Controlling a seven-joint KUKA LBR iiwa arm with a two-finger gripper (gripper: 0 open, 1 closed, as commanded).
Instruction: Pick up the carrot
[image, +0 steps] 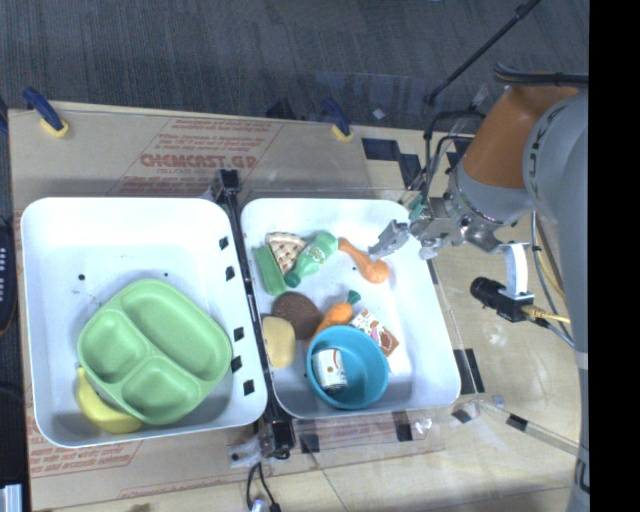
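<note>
The carrot is small and orange with a green tip. It lies in the middle of the right bin, between a brown round item and a printed packet, just above the blue bowl. My gripper hovers over the bin's upper right edge, up and to the right of the carrot. Its fingers are spread open with nothing between them. An orange drumstick-shaped item lies just left of the near fingertip.
The right bin also holds a green bottle, a waffle-like wedge, a green strip, a pale potato and a small can inside the bowl. The left bin holds a green divided plate over a yellow item.
</note>
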